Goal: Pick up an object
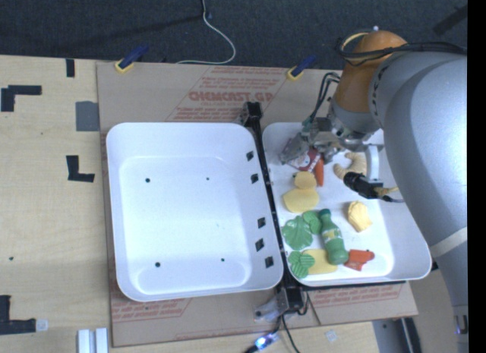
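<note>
Tool (pixel 298 146) is sitting low at upper left of the right bin (pixel 406 256), metal fingers pointing left-down toward the bin divider. Can't tell if the fingers are wide or narrow; they're blurring into one grey shape, and nothing is showing between them. Arm (pixel 425 131) is coming in from frame right w/ the orange band (pixel 357 89) just above the wrist, covering the bin's upper right.

Just below-right of the tool, a small red piece (pixel 318 171) is lying, and a yellow blob (pixel 302 192) under that, both near the tips but apparently not gripped. Further down, approx mid-bin: green leafy bits (pixel 298 231), a green bottle (pixel 331 239), another green leaf (pixel 301 263) at the bottom edge. A yellow chunk (pixel 358 215) is sitting at right, an orange-red piece (pixel 358 257) at lower right. A black cable (pixel 364 185) is crossing btwn the wrist and the yellow chunk.

Left bin (pixel 182 146) is taking frame centre-left, on the worktop (pixel 45 192).

Step, my read: approach/descent onto a pick, no hold yet. Next move prob. needs the tool centring over one item, likely the red piece or yellow blob, dropping to the floor, closing, then lifting straight. Items are crowding, so a clean single grasp is looking tricky.
</note>
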`<state>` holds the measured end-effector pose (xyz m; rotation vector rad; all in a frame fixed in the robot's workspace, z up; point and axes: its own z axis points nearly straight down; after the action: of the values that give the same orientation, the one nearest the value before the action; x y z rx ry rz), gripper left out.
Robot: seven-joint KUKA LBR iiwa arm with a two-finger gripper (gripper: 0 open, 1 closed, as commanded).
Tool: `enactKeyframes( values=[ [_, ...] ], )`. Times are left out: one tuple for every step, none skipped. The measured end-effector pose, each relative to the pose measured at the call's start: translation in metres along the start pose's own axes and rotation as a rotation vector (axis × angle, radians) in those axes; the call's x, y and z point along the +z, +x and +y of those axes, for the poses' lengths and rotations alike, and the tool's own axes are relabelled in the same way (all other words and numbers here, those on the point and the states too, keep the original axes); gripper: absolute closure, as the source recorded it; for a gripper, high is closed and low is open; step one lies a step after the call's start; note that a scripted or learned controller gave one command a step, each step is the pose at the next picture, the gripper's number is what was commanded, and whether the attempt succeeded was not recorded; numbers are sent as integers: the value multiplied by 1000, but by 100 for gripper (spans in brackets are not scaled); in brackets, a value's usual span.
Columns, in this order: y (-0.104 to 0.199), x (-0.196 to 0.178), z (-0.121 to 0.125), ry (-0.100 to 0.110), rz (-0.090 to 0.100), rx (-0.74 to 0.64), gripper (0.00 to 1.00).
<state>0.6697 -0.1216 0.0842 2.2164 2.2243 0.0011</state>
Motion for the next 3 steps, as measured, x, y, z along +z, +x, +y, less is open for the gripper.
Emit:
enactKeyframes(
  values=[
    [21,0,-19,4,0,2,0],
    [-23,-101,1,-7,-3,4,0],
    [24,-43,-18,7,1,0,0]
  ],
)
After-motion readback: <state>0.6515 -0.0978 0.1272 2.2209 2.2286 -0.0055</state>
